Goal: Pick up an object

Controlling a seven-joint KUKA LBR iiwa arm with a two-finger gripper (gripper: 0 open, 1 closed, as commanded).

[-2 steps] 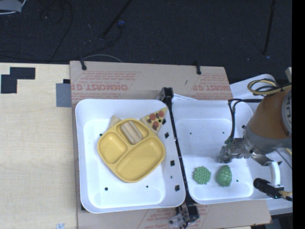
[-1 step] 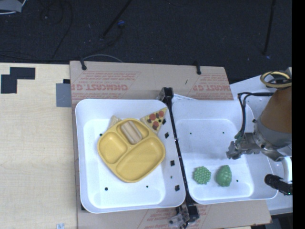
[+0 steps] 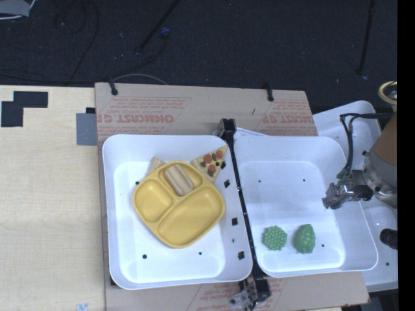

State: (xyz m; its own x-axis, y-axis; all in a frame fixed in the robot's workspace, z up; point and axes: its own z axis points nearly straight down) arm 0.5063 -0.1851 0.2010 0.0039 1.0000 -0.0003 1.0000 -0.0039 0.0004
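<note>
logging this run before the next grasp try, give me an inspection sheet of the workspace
surface: two white bins, left bin and right bin, on a cardboard sheet.
job's things: yellow divided plate with a hot dog, pizza slice in the left bin; two green toys in the right bin.
clutter: nothing seen.
grippers: gripper over the right bin's right edge, holding nothing seen.
cables: black cable by the arm.
surroundings: dark floor with wires.
</note>
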